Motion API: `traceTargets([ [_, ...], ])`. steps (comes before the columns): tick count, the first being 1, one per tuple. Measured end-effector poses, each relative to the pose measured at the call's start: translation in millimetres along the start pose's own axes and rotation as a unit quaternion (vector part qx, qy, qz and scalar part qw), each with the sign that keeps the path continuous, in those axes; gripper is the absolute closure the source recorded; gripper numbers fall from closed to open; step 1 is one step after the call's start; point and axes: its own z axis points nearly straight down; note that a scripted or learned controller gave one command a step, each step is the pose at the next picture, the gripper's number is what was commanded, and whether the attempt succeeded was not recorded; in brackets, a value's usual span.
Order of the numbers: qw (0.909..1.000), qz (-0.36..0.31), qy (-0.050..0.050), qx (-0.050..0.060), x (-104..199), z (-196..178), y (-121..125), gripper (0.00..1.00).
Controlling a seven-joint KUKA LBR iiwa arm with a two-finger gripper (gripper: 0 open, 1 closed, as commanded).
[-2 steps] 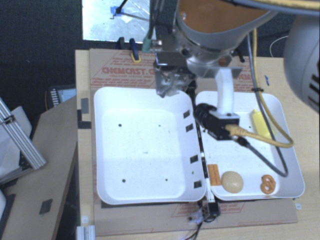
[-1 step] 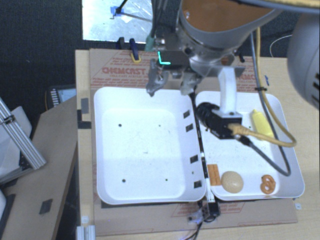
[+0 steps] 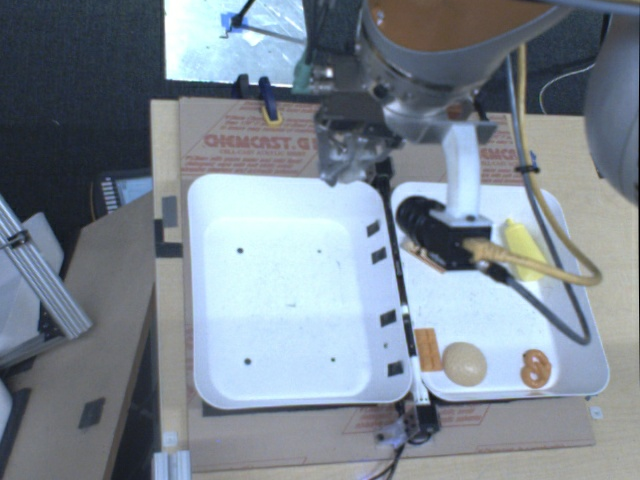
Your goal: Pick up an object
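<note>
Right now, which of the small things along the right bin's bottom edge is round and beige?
The beige ball, lying between the flat orange block and the pretzel-shaped orange piece.

The arm (image 3: 450, 18) is cut off by the top and right edges, and its bulk hides the far rim of the right bin (image 3: 570, 368). The gripper (image 3: 345, 158) is blurred, so the set of its fingers cannot be told. A yellow object (image 3: 522, 243) lies partly under a yellow cable (image 3: 545, 258); its shape is unclear. The left bin's (image 3: 230, 368) far right corner sits behind the gripper.
</note>
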Motion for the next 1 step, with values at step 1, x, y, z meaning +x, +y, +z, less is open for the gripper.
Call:
traceTargets([
  [1, 1.0, 0.002, -0.001, 0.0, 13.6, -8.8, 22.5, 1.0],
])
